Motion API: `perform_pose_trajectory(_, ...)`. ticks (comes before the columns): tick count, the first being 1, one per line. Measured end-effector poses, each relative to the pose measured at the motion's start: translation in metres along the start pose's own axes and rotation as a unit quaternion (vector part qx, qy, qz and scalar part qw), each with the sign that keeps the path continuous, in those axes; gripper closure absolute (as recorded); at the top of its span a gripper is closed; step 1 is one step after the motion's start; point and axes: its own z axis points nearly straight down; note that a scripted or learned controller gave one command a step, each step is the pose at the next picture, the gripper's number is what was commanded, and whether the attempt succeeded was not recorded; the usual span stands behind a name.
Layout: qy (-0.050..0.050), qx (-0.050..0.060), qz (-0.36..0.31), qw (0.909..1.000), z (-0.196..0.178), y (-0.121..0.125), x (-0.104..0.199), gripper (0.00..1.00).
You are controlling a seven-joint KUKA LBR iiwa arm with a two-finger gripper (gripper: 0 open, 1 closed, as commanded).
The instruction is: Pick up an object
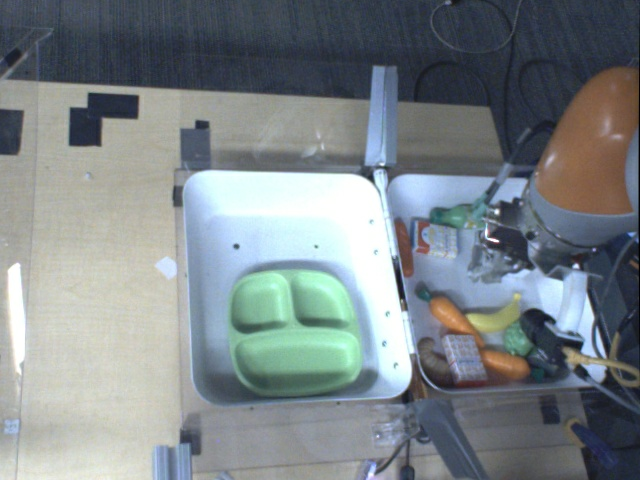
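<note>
The gripper [492, 258] hangs over the right bin [455, 190], but whether it grips anything I can't tell. Just below lie a banana [497, 317] and a carrot [451, 315]; a small carton [438, 238] sits to its left. In the left bin [270, 193] rests a green divided tray [295, 330].

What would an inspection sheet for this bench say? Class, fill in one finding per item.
Surface: wooden bench bearing left bin and right bin.
Job's things: carrot, banana, small carton, green bottle, all in the right bin.
Clutter: green divided tray in the left bin.
Grippers: tool over the right bin; finger state unclear.
Cables: black loop on the floor.
Surroundings: dark floor.
</note>
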Motion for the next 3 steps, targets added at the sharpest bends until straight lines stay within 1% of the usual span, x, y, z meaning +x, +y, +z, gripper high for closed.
perform_pose_trajectory(1,0.000,0.000,-0.046,0.9990,-0.043,-0.004,0.014,1.00)
perform_pose_trajectory(2,0.000,0.000,-0.048,0.9988,-0.047,-0.024,0.093,1.00)
perform_pose_trajectory(3,0.000,0.001,-0.031,0.9995,-0.009,-0.042,0.159,1.00)
